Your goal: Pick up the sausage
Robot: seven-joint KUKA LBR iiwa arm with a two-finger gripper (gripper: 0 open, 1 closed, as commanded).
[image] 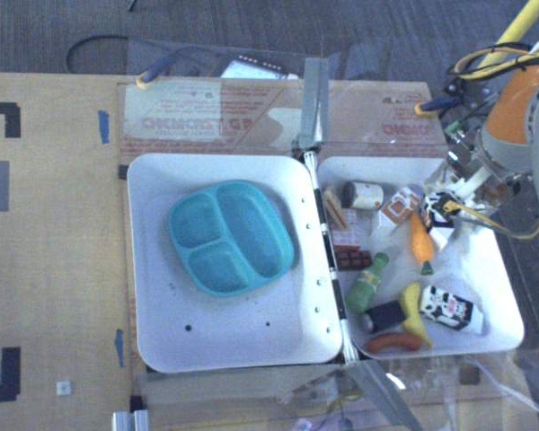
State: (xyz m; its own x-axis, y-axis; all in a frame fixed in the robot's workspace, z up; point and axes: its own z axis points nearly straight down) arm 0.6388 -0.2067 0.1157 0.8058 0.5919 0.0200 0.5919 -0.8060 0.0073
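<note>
A pale wooden table (54,268) carries two shallow white bins side by side; the left bin (153,330) holds a blue divided plate (232,237), and the right bin (508,317) is crowded with toy food. The sausage (393,342), reddish-brown and lying roughly crosswise, sits at the near edge of the right bin, touching or just beside the lower end of a yellow banana (414,309) and near a dark block (385,314) and a green bottle (367,282). The tool (449,206) hangs over the far part of that bin, close to an orange carrot (421,240), well apart from the sausage; whether it is released or clenched cannot be told from this view. To do the step well, the arm likely needs to travel toward the near wall, turn the tool so it closes across the sausage's short width, and descend on its middle, keeping clear of the banana and the bin wall, since a grasp crowded by either neighbour could slip or catch the wrong thing
</note>
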